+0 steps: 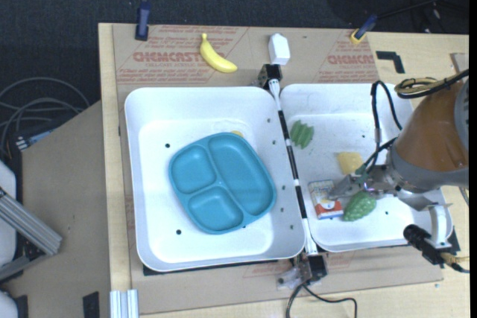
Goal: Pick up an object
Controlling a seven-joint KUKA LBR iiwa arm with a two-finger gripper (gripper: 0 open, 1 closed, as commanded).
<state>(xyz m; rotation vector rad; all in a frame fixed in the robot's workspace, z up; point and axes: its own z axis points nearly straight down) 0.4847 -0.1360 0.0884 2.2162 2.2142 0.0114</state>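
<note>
The gripper [356, 188] sits low in the right bin [328, 104], over a bumpy green toy [359, 208] and beside a small red and white packet [326, 199]; whether it grips anything cannot be told. A yellow piece [349, 160] lies just beyond, a green leafy piece [301, 134] farther left. The left bin [149, 130] holds a blue divided plate [220, 182], and a banana [215, 56] lies on the bench beyond.
</note>
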